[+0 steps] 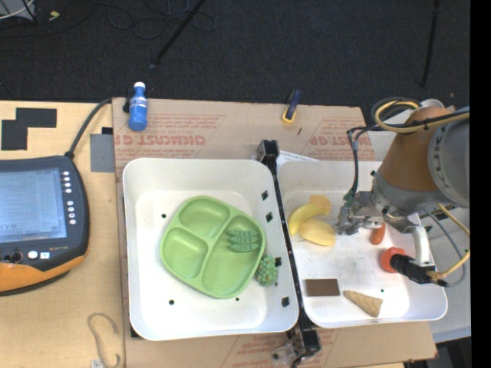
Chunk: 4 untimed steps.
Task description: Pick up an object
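Observation:
My gripper (pixel 347 222) hangs low in the right bin (pixel 430 309), just right of two yellow pieces (pixel 310 222) that lie near the bin's left wall. The arm's grey and orange wrist (pixel 414 167) rises behind it. A brown block (pixel 322 287) and a tan wedge (pixel 363 302) lie near the bin's front. An orange-red piece (pixel 393 257) and a small orange one (pixel 377 234) sit to the right of the gripper. In the left bin (pixel 146 297) a green divided plate (pixel 209 245) holds a green toy (pixel 243 240). A green bumpy toy (pixel 267 271) rests at its edge.
A tablet-like pendant (pixel 38 213) lies to the left of the bins. A blue bottle (pixel 138 107) stands behind the left bin, and a yellow-and-blue clamp (pixel 291 107) sits behind the divider. Cables (pixel 430 263) loop around the arm on the right.

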Motion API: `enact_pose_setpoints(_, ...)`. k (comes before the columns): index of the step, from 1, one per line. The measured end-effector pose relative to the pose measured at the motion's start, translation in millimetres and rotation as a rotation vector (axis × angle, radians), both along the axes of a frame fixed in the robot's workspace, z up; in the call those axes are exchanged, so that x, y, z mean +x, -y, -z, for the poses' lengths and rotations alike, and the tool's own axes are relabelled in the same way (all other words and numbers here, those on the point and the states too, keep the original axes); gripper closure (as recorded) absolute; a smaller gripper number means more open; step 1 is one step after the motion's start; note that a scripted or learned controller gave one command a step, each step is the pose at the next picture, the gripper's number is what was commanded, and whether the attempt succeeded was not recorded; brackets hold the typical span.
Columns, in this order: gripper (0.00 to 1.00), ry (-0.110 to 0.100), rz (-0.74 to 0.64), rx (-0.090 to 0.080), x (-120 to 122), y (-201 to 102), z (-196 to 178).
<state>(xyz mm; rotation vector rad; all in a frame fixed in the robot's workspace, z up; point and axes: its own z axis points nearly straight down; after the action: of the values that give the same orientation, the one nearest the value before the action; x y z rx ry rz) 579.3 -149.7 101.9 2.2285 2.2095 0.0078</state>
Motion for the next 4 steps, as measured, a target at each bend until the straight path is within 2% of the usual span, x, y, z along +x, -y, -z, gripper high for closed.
enact_pose_setpoints(2,1.0,-0.002,-0.008,-0.002,-8,1,-121)
enact_pose_setpoints(3,1.0,-0.007,-0.008,0.0,-8,2,-126)
enact_pose_setpoints(4,1.0,-0.01,-0.012,0.002,-25,-47,-135)
